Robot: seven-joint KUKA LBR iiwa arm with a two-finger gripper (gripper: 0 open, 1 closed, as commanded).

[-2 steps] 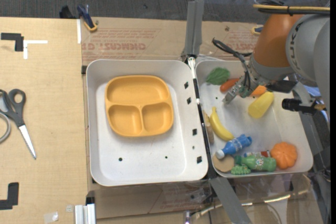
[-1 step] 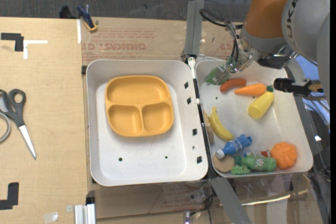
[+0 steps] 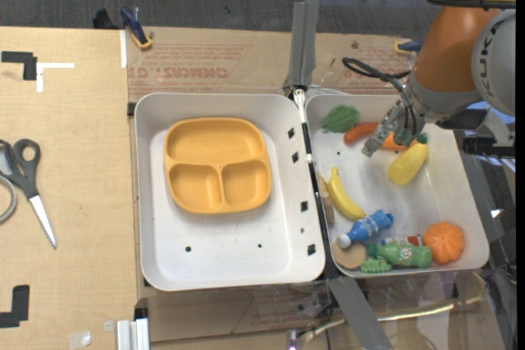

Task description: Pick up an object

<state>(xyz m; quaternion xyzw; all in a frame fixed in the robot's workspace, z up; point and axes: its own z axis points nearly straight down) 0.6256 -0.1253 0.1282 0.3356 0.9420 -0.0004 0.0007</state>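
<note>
Two shallow white plastic bins sit side by side on the bench: the left bin (image 3: 156, 201) and the right bin (image 3: 459, 201). Reaching in from the right, the grey arm with its orange band (image 3: 455, 37) hangs over the far part of the right bin. A yellow three-compartment plastic plate (image 3: 218, 164) lies in the left bin, toward its far side. The two-finger gripper (image 3: 392, 134) points down-left above the right bin, just beside a yellow lemon-shaped toy (image 3: 408, 163) and over an orange carrot toy (image 3: 361, 132) with a green leafy top (image 3: 339, 119); whether its fingers are apart or together cannot be told, and nothing shows between them. Nearer the front lie a yellow toy banana (image 3: 344, 197), an orange pumpkin toy (image 3: 444, 241), a green toy vegetable (image 3: 399, 256) and a small blue and white bottle (image 3: 367, 227). On the cardboard at the left rest grey-handled scissors (image 3: 31, 184).
</note>
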